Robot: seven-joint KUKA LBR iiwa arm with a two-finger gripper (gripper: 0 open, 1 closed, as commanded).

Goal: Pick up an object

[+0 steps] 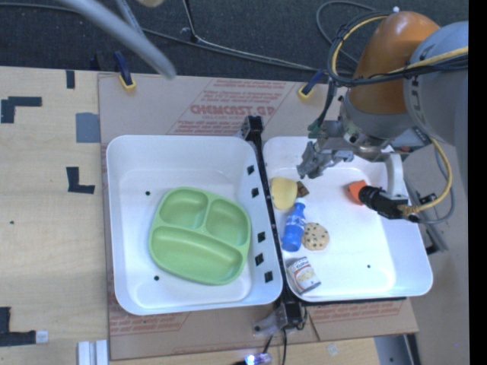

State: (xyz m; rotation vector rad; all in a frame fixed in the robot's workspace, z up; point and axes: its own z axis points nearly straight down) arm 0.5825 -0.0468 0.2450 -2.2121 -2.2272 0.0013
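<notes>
Wooden table (46, 226) with a cardboard sheet carries two white plastic bins. Left bin (129, 154) holds a green divided plate (200, 236). Right bin (396, 268) holds a yellow lump (283, 192), blue bottle (294, 227), round cookie (315, 237) and small can (305, 274). Tool (313, 164) hovers at upper centre-right above the lump; its opening cannot be told.

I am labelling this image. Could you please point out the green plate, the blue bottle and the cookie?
green plate (199, 236), camera view, on the ridge between its compartments.
blue bottle (293, 230), camera view, middle of its body.
cookie (315, 237), camera view, centre of its top face.
</notes>
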